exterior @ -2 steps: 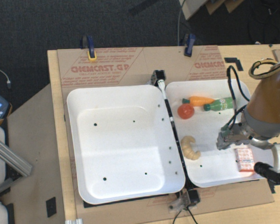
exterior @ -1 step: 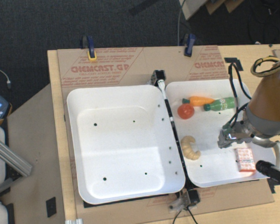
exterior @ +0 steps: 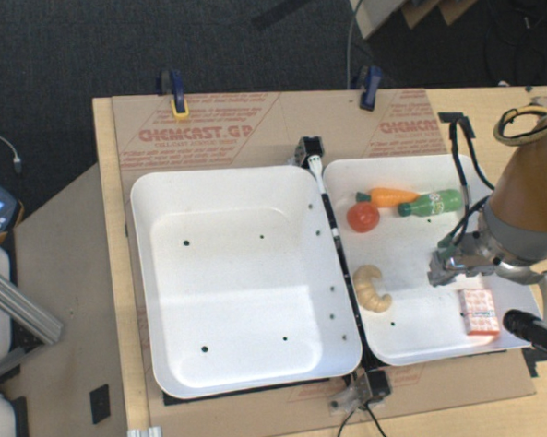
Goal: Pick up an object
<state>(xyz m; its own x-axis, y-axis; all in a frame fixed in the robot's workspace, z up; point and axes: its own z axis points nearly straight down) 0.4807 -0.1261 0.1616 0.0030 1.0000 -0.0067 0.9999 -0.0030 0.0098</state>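
My gripper (exterior: 446, 269) hangs low over the right bin (exterior: 420, 343); I cannot tell from up here whether it is spread or closed, and nothing shows in its grip.

Nearest to it, just beside it toward the front right corner, lies a small carton (exterior: 480, 312), white with red print. I judge it light and stiff, with flat faces that should take a pinch well; its long axis runs roughly front to back, so I would close across the short width.

Further out, toward the divider, sits the croissant (exterior: 372, 288), a curved tan piece, probably a light toy, with its horns pointing away from the gripper's side. I would take it across the thick middle of the arc.

Toward the back of the bin, well apart from the gripper, a green bottle (exterior: 431, 203) lies on its side, long axis across the bin, cap end toward the carrot (exterior: 390, 196). It is round and likely slippery, so may roll. The carrot lies parallel, and a red tomato (exterior: 363, 218) sits beyond, round and prone to squirt out.

The left bin (exterior: 165, 266) shares the surface (exterior: 123, 176).
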